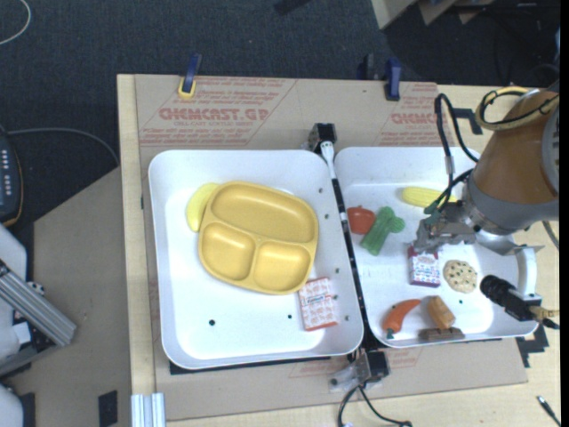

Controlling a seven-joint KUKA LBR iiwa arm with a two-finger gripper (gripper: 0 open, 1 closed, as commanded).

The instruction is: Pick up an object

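Note:
My gripper (pixel 433 241) hangs over the middle of the right bin (pixel 382 169), right above a small purple and white packet (pixel 425 269). Nothing is visibly held in it. Left of the gripper lie a green toy (pixel 382 229) and a red piece (pixel 360 220). A yellow banana-like piece (pixel 418 197) rests behind it. A round cookie (pixel 460 276) sits just right of the packet. Toward the front lie an orange-red pepper (pixel 403 314), a tan bread-like piece (pixel 439 310) and a brown strip (pixel 441 334).
The left bin (pixel 178 310) holds a yellow divided plate (pixel 258 237) with a yellow piece (pixel 197 205) poking out at its left, and a small red and white packet (pixel 317 303) at the front right. The grey arm (pixel 520 172) covers the right bin's right side.

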